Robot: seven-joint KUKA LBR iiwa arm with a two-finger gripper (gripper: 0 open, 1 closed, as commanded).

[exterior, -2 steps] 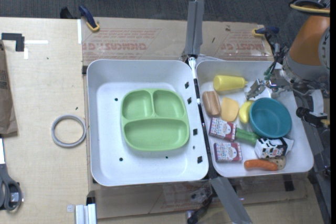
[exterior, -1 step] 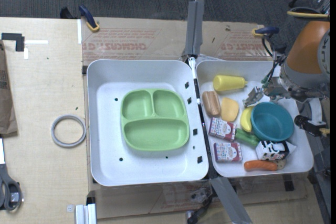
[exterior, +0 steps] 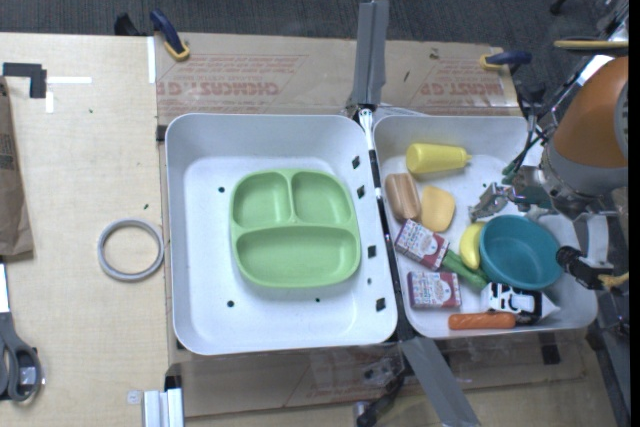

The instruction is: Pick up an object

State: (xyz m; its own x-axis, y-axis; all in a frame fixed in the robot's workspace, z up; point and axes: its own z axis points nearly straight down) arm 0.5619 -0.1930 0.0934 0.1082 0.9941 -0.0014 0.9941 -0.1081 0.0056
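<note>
Blue plastic makes the little bowl (exterior: pixel 519 253), and it sits in the right bin (exterior: pixel 395 130), close beside the gripper (exterior: pixel 493 203). It looks light and stiff, with a smooth, slippery skin. I think the best place to take hold is its thin rim, one finger inside and one outside.

Other toys crowd around the bowl. A yellow banana (exterior: pixel 470 245) touches its left side. A hot dog (exterior: pixel 403 196) and a yellow chip-shaped piece (exterior: pixel 437 209) lie up and to the left of it. A yellow bottle (exterior: pixel 436 158) lies above it. Two small pink boxes (exterior: pixel 421 244) sit to its left, and an orange carrot (exterior: pixel 484 321) lies below it. All look light and hard, and the round ones may roll.

The gripper hangs just up and left of the bowl. I cannot tell how wide it stands or whether it has anything.

Left of the bowl, the other bin holds a green divided plate (exterior: pixel 295 228). Both bins rest on a wooden bench (exterior: pixel 80 175), with a tape ring (exterior: pixel 130 248) far to the left. The floor past the bench is dark carpet.
</note>
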